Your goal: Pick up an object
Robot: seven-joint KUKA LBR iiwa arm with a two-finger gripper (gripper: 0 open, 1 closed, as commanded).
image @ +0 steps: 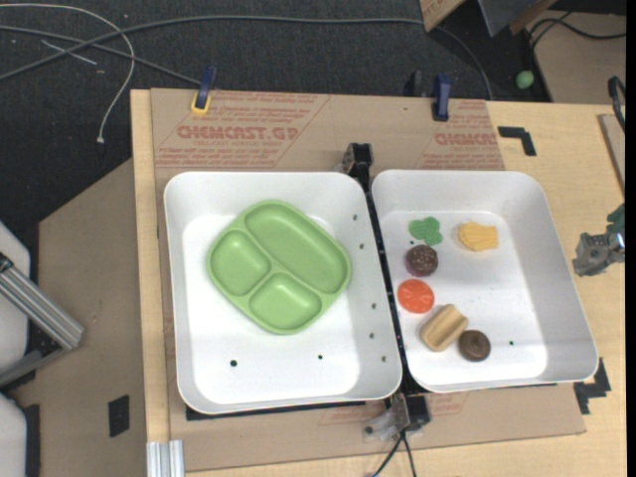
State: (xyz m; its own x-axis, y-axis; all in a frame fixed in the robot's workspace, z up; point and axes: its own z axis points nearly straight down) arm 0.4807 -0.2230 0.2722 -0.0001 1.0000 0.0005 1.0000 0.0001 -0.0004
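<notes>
The right bin [537,266] holds several small toy foods. A green leafy piece [425,230] and a yellow piece [478,237] lie near its far side. Below them sit a dark brown round piece [421,259] and a red tomato slice [415,295]. A tan bun [442,327] lies next to a brown donut [474,345] near the front. My gripper [594,251] sits at the right edge of the view, just outside the right bin's right rim, apart from all the foods.
A green divided plate [279,264] lies in the left bin [199,366]. Both bins rest on a cardboard sheet [248,132] held by two clamps [205,87] at the back. Cables run over the dark floor behind.
</notes>
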